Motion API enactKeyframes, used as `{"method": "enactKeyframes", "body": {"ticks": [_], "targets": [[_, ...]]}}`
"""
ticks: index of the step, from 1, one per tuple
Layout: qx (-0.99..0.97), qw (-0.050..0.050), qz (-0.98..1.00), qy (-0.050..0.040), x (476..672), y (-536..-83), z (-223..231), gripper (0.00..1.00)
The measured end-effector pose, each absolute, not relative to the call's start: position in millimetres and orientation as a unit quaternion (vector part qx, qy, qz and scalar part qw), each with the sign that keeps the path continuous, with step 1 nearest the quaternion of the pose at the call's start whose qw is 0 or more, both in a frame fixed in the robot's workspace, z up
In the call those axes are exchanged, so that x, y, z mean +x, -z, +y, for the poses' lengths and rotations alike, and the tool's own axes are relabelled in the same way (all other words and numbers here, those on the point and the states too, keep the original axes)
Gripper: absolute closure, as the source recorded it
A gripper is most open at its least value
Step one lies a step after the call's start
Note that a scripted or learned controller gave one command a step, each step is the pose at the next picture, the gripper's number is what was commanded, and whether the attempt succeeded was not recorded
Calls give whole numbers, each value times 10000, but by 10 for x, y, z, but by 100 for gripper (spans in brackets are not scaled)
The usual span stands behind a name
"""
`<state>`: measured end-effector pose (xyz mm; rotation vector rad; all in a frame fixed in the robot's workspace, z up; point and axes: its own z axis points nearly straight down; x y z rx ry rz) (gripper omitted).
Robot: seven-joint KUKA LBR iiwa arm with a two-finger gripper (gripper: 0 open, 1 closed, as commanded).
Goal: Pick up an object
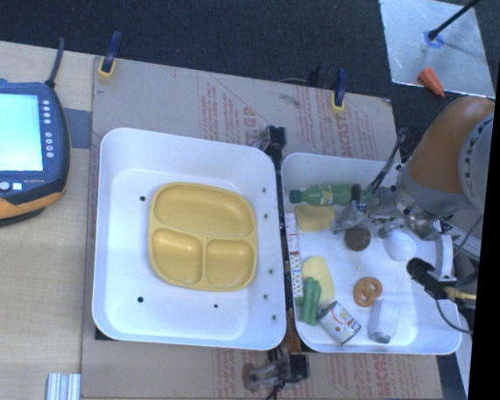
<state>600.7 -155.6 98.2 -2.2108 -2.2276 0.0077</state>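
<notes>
The yellow divided plate [203,235] is seen centre-left in the left bin [108,304]. At right, the gripper [360,221] is poised just above a small brown ball [357,238]; its opening cannot be told. The ball is judged light, rigid, prone to roll, best pinched across its middle.

Well off toward the view's left from my pincer [360,216], a yellow divided plate [203,234] lies flat in the left white bin [109,295]. Farther out that way a teach pendant [13,150] rests on the bench, screen lit. Above my pincer in the view, a clamp [339,87] grips the cardboard sheet [197,110].
</notes>
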Motion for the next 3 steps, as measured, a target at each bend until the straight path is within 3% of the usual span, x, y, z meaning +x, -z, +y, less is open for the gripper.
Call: {"method": "enactKeyframes", "body": {"ticks": [1,2,3], "targets": [[-7036,7,-7106,-22,6016,-1098,-1565,100],[-7055,14,-7087,-15,5523,-1630,-1416,100],[-7043,8,-7099,-13,5470,-1919,-484,100]]}}
